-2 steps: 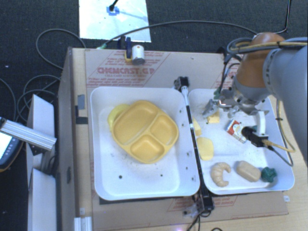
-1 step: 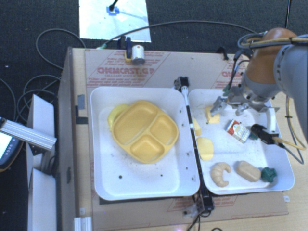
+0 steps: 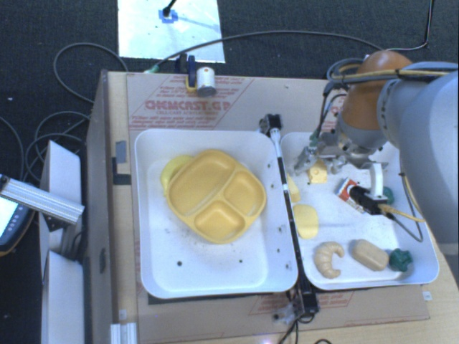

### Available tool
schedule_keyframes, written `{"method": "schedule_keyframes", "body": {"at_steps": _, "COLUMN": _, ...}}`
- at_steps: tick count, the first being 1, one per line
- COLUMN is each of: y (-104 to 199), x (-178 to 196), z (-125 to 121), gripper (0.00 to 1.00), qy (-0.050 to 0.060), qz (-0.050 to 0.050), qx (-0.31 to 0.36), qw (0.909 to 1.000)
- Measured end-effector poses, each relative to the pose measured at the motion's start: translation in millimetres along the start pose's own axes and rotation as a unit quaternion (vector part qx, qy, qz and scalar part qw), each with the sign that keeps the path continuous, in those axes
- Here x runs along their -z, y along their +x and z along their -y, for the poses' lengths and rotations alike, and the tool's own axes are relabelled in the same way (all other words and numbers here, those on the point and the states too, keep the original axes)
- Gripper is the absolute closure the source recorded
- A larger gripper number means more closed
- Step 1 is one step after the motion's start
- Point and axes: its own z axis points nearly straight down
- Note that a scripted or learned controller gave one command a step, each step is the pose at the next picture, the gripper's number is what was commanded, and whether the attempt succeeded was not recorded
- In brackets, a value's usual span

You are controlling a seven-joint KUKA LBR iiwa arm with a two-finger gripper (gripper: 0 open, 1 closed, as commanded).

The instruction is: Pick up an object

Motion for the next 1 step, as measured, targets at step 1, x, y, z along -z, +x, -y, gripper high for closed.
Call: {"method": "schedule_keyframes", "body": {"at_steps": 1, "y": -0.6, "x": 12.1, "z": -1.4, "gripper": 1.00, "qy": -0.002, "qz": 0.001, "qx": 0.001, "qw": 1.0000}}
